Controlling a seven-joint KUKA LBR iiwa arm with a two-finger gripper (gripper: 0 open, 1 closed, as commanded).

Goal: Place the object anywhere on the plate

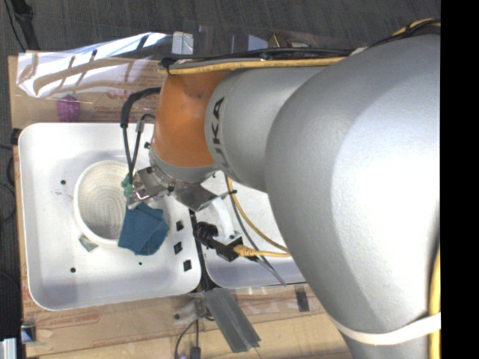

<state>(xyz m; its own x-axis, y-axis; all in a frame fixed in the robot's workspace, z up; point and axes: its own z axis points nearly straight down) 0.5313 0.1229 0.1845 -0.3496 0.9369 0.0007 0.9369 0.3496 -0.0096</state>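
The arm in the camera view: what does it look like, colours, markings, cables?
The arm is bulky, rounded and light grey, with an orange band above the wrist and dark lettering beside it. Black cables loop along the wrist, and a yellow cable trails beneath. The gripper end is metallic grey with a small green part.

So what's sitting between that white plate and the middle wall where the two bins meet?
In the camera view, a crumpled blue object lies there, overlapping the plate's right edge, with bare white bin floor beyond it up to the wall.
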